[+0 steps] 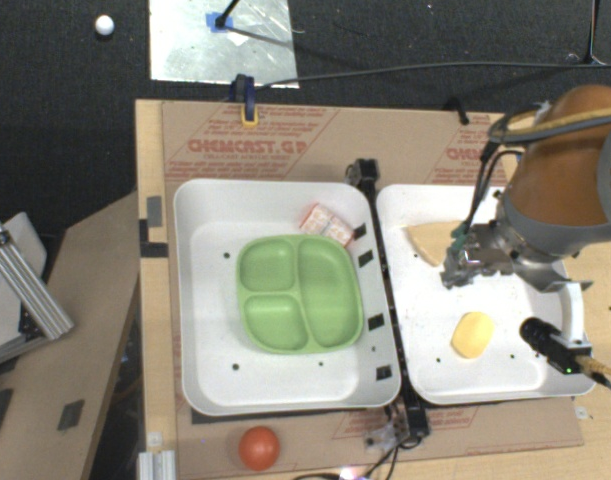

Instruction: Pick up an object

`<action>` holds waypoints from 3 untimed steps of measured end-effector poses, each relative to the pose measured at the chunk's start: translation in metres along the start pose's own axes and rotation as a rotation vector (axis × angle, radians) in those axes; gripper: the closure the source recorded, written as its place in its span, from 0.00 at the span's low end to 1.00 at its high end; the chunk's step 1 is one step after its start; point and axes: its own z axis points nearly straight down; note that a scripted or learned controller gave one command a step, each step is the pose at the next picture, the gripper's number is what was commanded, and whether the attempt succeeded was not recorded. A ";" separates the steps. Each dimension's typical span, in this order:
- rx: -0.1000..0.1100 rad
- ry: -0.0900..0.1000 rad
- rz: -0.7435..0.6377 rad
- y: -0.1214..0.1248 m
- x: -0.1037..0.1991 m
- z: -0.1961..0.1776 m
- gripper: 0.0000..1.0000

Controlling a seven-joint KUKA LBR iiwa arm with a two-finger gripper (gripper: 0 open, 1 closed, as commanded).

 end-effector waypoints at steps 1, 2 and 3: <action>0.000 0.000 0.001 -0.001 0.045 0.007 1.00; 0.000 0.000 0.000 0.013 0.093 0.020 1.00; 0.000 0.000 0.000 0.020 0.138 0.026 1.00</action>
